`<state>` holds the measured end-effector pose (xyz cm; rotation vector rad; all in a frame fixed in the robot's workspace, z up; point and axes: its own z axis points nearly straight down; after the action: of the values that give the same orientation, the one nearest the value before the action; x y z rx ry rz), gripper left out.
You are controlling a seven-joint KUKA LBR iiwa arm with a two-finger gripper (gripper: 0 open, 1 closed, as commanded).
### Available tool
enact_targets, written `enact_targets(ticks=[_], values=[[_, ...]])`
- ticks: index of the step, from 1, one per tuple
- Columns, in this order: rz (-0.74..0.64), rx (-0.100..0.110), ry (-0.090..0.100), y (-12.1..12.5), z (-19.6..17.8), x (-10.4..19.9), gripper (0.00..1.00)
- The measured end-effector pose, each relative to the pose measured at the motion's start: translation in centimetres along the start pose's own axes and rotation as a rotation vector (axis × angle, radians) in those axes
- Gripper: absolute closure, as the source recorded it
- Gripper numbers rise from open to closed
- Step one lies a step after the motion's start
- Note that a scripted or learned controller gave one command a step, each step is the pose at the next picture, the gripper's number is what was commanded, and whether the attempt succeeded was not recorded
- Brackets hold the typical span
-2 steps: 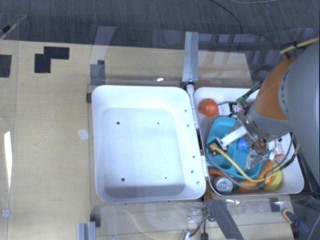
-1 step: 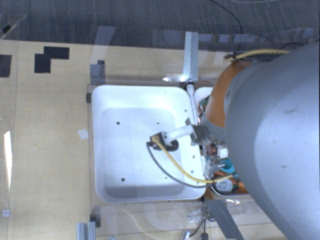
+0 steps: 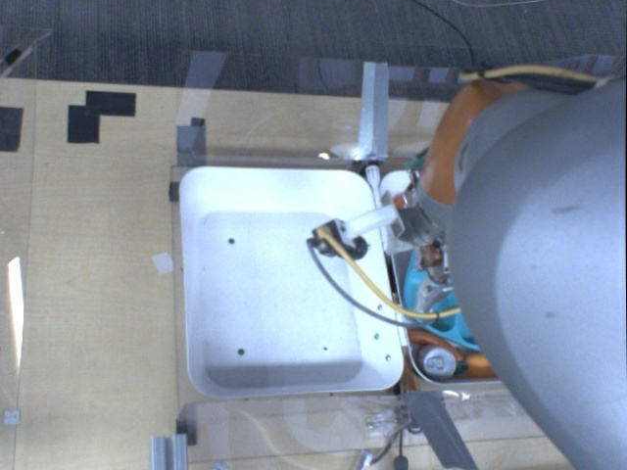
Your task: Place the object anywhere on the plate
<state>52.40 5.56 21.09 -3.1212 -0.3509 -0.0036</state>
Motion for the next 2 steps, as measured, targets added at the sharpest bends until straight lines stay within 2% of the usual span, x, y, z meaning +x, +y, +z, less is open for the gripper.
enact_targets(ticks=[1, 2], values=[[-0.012, 0.0, 0.001, 1.2, -2.4, 2.6, 0.0], [0.018, 0.0, -0.004, 2.9, 2.7, 2.1, 0.0]])
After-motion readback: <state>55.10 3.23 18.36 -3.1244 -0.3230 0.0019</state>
